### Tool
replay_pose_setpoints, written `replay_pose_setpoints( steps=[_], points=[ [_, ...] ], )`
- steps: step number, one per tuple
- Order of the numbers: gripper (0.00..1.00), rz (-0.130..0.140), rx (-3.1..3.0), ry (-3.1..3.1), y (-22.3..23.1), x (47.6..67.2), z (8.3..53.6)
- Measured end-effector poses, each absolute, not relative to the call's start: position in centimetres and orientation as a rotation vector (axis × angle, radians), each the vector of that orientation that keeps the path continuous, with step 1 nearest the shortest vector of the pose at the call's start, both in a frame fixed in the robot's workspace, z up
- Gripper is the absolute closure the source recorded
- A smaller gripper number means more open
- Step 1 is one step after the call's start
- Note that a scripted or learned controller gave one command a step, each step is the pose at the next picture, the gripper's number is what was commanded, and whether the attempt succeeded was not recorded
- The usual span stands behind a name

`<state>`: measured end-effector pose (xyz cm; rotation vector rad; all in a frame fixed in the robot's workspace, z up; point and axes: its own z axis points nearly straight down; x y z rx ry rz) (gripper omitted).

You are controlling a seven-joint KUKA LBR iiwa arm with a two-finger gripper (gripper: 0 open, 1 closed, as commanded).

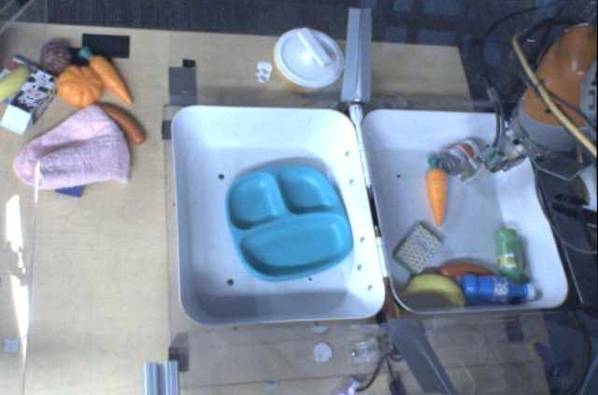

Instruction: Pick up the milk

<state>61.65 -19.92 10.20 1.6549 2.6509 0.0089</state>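
**Tool low in right bin, milk not identified**

We see the tool [472, 157] at the upper part of the right bin [551, 239], just beside the top of a carrot [436, 192]. We cannot tell how far open it is or whether it has hold of anything. We cannot pick out the milk for sure. Near that bin's front edge lie a blue bottle [495, 290], green bottle [507, 251] and banana [434, 288]. The left bin [196, 225] holds a blue divided plate [290, 220].

One fixed camera looks down at a slant on both bins [187, 225]; the arm [561, 94] enters right.
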Motion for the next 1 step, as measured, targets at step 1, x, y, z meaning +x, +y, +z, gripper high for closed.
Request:
replay_pose_setpoints(
  steps=[1],
  points=[
    [1.0,0.004,1.364,2.822,-16.48,60.34,18.13]
  ],
)
